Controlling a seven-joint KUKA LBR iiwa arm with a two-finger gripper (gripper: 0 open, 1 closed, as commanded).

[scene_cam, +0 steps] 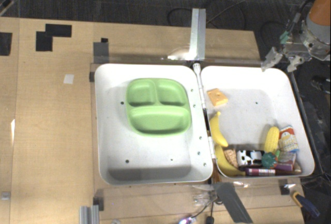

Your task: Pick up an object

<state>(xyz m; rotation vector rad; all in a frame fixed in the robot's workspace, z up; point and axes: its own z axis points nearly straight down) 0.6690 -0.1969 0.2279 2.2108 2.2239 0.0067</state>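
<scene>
My gripper [281, 61] hangs over the far right corner of the right bin [248, 109], open, with nothing between its two fingers. Well below it, along the bin's near wall, lies a cluster: a yellow corn cob [271, 138], a small labelled can [288, 140], a black-and-white toy [249, 156], a teal piece [269, 159] and a dark purple marker [265, 170]. A banana [219, 132] lies against the bin's left wall, and a second yellow piece [226, 162] sits in the near left corner. An orange-yellow wedge [217, 97] rests alone near the far left.
The left bin [111, 114] holds a green divided plate [157, 105]. A metal post [198, 34] stands behind the seam between the bins. Cables run over the dark floor at the back right. The middle of the right bin is bare white.
</scene>
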